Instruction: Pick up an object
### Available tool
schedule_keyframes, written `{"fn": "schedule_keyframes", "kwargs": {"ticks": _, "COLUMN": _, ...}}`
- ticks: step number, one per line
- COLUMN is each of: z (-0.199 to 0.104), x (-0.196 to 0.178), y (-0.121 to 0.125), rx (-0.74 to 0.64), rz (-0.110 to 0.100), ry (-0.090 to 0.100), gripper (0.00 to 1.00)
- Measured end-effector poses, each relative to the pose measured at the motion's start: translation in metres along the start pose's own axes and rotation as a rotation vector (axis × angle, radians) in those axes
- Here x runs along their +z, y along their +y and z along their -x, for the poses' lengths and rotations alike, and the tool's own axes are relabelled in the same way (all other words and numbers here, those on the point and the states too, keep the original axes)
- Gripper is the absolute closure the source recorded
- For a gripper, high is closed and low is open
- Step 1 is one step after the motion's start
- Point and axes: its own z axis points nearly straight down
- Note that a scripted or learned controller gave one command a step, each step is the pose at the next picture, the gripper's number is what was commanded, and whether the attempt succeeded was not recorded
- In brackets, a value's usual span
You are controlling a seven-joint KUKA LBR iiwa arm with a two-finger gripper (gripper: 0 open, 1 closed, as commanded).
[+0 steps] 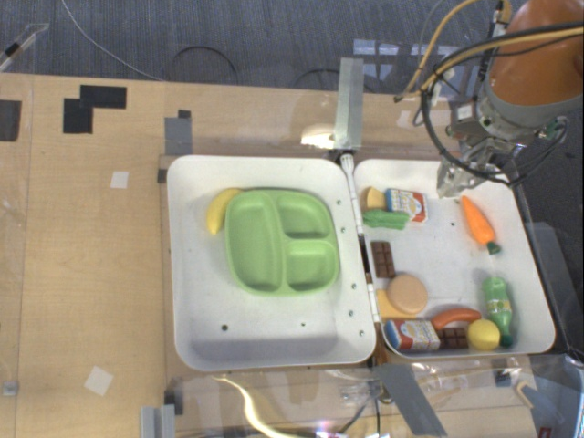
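1. The gripper (pixel 453 182) hangs over the right bin (pixel 529 272), at its far edge; whether it is open, I cannot tell.
2. A toy carrot (pixel 477 223) lies just beside it, unheld.
3. The left bin (pixel 187 272) holds a green tray (pixel 278 240).

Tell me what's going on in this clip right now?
A KUKA arm reaches in from the right, its gripper low over the back of the right bin, just beside the toy carrot. Nothing is visibly held. The left bin holds a green divided plate with a banana tucked against it.
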Motion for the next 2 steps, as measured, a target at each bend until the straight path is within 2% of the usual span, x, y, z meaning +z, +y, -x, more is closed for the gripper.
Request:
{"fn": "schedule_keyframes", "kwargs": {"ticks": 1, "z": 0.002, "x": 0.003, "y": 0.001, "rx": -0.002, "rz": 0.006, "ry": -0.001, "gripper": 0.0}}
{"fn": "schedule_keyframes", "kwargs": {"ticks": 2, "z": -0.044, "x": 0.114, "y": 0.012, "rx": -0.097, "rz": 0.002, "ry": 0.001, "gripper": 0.0}}
